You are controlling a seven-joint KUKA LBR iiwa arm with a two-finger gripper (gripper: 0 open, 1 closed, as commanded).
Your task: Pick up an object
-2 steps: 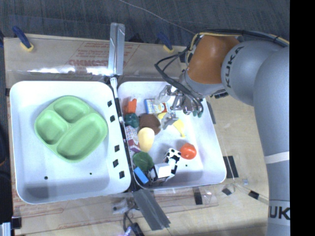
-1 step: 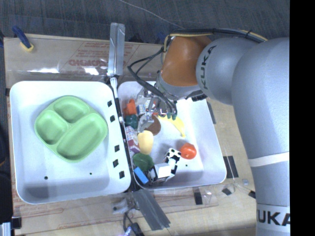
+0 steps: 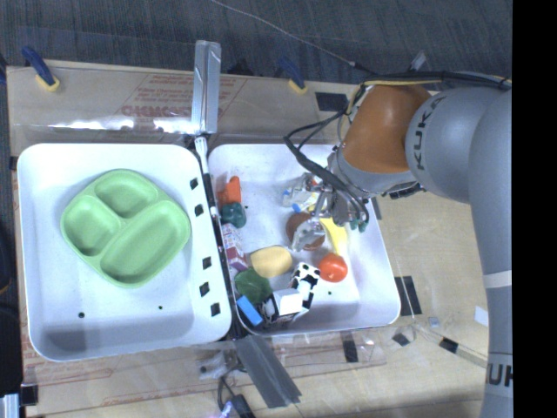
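Right bin: yellow wedge lengthwise toward near rim.

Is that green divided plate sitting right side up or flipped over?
Right side up: the green plate shows its three hollow compartments facing the camera, lying in the left bin.

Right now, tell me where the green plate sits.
The green plate lies in the left bin, across the divider from the right bin's toys.

White capital letters reading "KU", the start of the maker's name, run down the grey arm beside its orange band. Faint reddish printing marks the clear plastic sheet behind the bins, too washed out to read.
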